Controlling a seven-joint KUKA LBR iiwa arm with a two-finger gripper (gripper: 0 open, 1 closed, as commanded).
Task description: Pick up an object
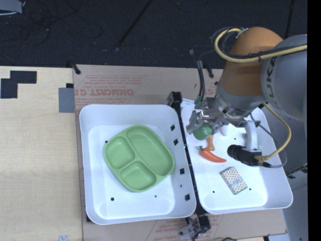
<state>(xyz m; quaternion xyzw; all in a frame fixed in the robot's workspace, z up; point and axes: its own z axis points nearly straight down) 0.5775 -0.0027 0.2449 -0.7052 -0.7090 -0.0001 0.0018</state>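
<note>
One green toy (203, 131), which we judge light, smooth and apt to roll, lies in the right bin (271, 197) just under the gripper (200, 123), whose state we cannot tell, and is best pinched across its middle.

Both bins are white. The left bin (95, 134) holds a pale green divided plate (139, 157). In the right bin (263, 195), a small tapered piece (212, 156) runs from orange to red, a round thing (203, 131) is a deeper, bluish green, and a flat packet (233, 179) bears a fine checked pattern in white and tan (too small to read further). The claw (199, 120) is silvery grey. The arm (293, 79) is grey with an orange band (251, 59). The surface (35, 159) is pale wood with a dark grey patch (65, 99), and the cardboard sheet (130, 82) is brown with red lettering.
</note>
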